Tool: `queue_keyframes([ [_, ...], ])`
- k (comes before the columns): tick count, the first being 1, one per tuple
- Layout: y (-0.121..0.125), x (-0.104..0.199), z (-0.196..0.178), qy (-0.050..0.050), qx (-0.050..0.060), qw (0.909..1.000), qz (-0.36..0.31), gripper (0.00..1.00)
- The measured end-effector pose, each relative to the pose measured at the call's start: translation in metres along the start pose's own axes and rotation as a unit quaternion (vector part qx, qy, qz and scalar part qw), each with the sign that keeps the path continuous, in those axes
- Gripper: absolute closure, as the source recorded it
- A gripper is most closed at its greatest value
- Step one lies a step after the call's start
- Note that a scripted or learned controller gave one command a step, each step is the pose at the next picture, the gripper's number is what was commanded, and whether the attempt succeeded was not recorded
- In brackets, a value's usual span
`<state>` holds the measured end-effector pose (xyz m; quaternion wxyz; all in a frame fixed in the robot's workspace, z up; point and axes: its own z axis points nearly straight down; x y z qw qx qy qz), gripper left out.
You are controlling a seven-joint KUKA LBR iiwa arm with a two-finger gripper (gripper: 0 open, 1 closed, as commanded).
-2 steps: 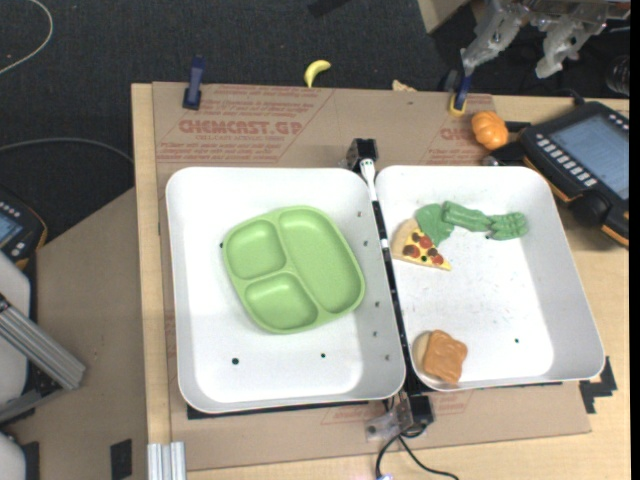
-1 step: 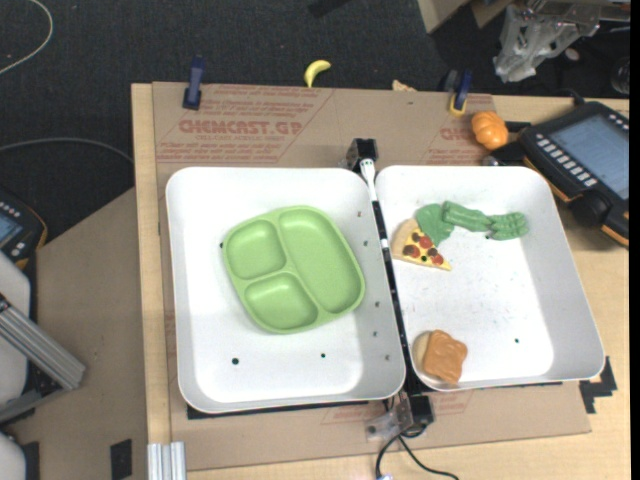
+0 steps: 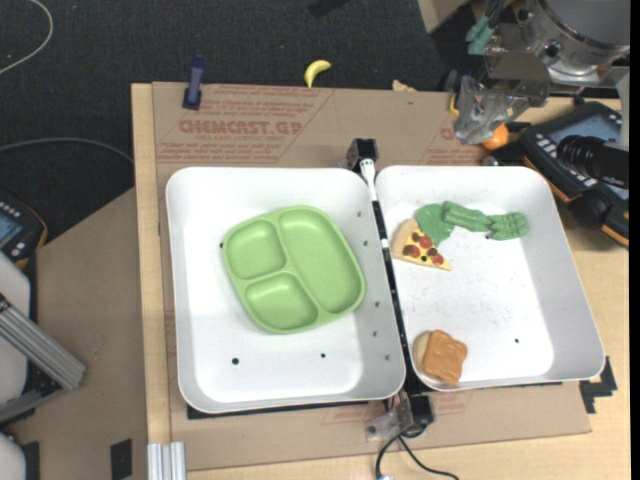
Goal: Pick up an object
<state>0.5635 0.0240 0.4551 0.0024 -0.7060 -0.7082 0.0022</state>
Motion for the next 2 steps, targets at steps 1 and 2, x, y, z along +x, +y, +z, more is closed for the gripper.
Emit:
queue_keyframes([
  [1,-0.05,0.055,0.03,0.0,0.0,1.0,-0.001,1.0],
  [2,-0.085,0.069,0.018,0.0,-0.003,1.0,0.001,1.0],
])
